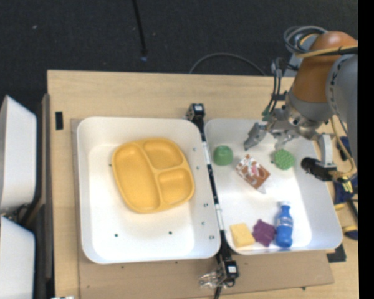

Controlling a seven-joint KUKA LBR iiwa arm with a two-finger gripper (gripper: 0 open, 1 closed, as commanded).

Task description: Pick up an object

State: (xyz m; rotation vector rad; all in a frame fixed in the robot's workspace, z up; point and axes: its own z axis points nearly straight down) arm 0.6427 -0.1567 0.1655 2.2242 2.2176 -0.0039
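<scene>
My gripper hangs over the back of the right bin, its two fingers spread apart and nothing between them. A green ball lies to its left. Just below it sits a red and white packet, and a bumpy green object rests under the right finger. At the bin's front edge lie a yellow block, a purple piece and a blue bottle.
The left bin holds a yellow divided tray. A black divider with clips runs between the bins. The grey and orange arm reaches in from the upper right.
</scene>
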